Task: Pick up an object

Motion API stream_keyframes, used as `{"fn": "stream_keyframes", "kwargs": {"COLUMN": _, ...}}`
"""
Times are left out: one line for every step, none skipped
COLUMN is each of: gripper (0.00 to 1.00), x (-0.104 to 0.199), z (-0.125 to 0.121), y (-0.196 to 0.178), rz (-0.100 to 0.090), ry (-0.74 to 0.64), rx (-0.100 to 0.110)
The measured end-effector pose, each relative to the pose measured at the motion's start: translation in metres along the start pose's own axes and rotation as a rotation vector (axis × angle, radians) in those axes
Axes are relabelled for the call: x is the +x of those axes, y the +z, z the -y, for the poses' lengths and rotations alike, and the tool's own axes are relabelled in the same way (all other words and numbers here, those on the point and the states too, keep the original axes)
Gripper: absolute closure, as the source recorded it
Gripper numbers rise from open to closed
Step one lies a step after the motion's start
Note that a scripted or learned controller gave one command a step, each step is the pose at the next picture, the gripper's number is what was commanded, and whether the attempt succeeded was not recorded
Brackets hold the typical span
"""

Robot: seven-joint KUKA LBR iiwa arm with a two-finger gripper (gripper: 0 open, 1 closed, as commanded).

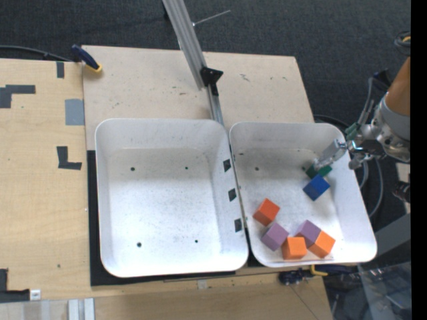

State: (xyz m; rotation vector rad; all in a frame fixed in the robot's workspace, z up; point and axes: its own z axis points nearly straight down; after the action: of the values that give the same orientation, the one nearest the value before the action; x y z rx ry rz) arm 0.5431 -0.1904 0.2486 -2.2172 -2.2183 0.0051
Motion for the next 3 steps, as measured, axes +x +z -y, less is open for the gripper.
{"fn": "stream_keyframes", "kwargs": {"gripper": 0.0, "x": 0.0, "z": -0.001, "y": -0.003, "rz": 0.001, "ry": -0.002, "rx": -0.005}}
{"fn": "stream_keyframes", "kwargs": {"gripper": 0.0, "x": -0.003, "z": 0.007, "y": 0.045, "rz": 0.001, "ry": 0.0, "rx": 0.0}}
{"fn": "stream_keyframes", "kwargs": {"gripper": 0.0, "x": -0.01, "z": 0.011, "y": 0.106, "rz": 0.0, "ry": 0.0, "rx": 0.002}}
